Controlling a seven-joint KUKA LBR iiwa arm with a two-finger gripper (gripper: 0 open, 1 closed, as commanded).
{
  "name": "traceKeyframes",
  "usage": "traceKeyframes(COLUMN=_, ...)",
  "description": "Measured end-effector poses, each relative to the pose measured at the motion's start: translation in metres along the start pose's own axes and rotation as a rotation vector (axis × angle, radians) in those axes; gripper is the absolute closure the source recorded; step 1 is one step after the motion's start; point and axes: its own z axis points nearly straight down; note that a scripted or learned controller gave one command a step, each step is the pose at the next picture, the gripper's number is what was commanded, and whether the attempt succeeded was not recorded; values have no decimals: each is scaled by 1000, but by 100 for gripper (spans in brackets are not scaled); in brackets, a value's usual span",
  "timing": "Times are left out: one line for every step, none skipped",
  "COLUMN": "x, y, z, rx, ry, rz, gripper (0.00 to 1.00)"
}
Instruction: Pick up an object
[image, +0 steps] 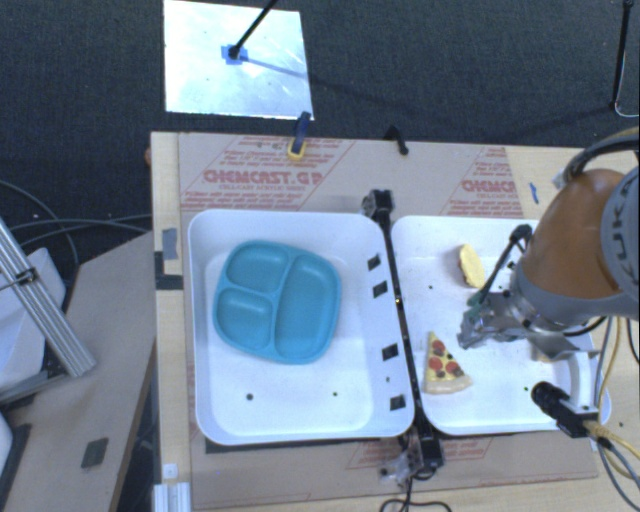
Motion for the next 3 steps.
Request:
traceKeyframes(x=2, y=0, z=0, rx=0, ry=0, rz=-3, gripper=100)
traceKeyframes(x=1, y=0, z=0, rx=0, ry=0, rz=0, gripper=100)
traceKeyframes(x=11, y=0, z=0, rx=0, ry=1, rz=-4, gripper=100)
